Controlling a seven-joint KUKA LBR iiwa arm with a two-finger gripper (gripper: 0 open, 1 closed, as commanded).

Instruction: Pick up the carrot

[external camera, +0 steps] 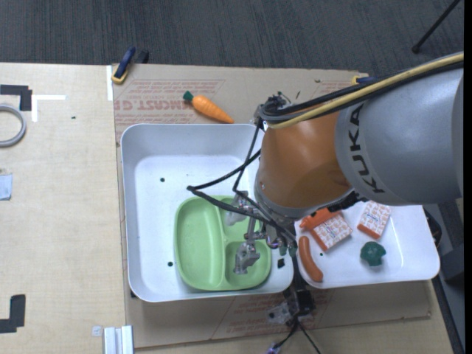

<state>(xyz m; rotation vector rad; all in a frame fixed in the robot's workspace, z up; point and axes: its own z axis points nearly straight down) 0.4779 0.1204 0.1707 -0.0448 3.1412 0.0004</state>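
1. Here, two shallow white bins sit side by side on a sheet of brown cardboard (pixel 243 87); the left bin (pixel 158 161) is near the middle of the view, and the right bin (pixel 413 264) is partly hidden under the arm.
2. The left bin holds a light green divided tray (pixel 199 245), lying toward the bin's near edge with its two compartments side by side.
3. The right bin holds several small things: a red-orange sausage (pixel 310 259) at its left end, an orange-and-white packet (pixel 330 229) just beside it, a second packet of the same kind (pixel 374 218) further right, and a dark green lump (pixel 373 253) near the front wall.
4. The carrot (pixel 209 108), orange with a green top, lies outside both bins on the cardboard, just beyond the far rim of the left bin and well apart from the gripper.
5. The arm (pixel 383 146), grey with an orange band, reaches in from the right and covers the gap between the bins.
6. The gripper (pixel 247 255) hangs over the right compartment of the green tray, with black cables looping off to its left.
7. The metal parts are tangled together from this angle, so it cannot be told how far the jaws are parted, and nothing can be made out between them.
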